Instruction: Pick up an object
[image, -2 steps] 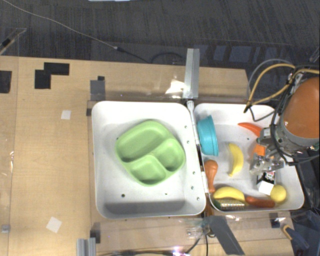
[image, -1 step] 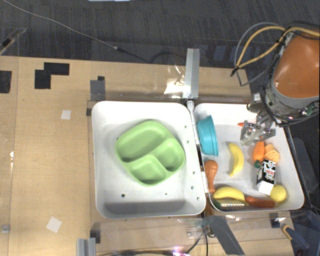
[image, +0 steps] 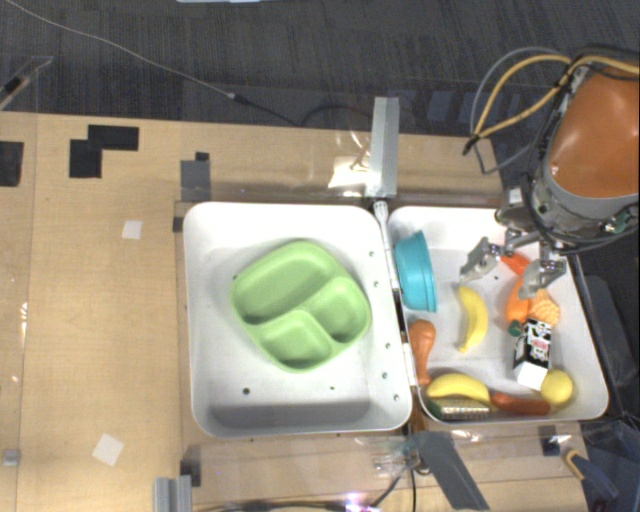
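Your pincer (image: 512, 262) hangs spread wide, holding nothing, over the right bin (image: 590, 345), just above an orange toy (image: 522, 300).

green plate (image: 300, 305): glossy plastic | bins (image: 205, 330): smooth white plastic | bench (image: 90, 330): matt wood | bowl (image: 415, 272): shiny blue plastic

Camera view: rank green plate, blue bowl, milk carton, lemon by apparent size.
Largest to smallest:
1. green plate
2. blue bowl
3. milk carton
4. lemon
The bowl stands on edge, so its full size is unsure.
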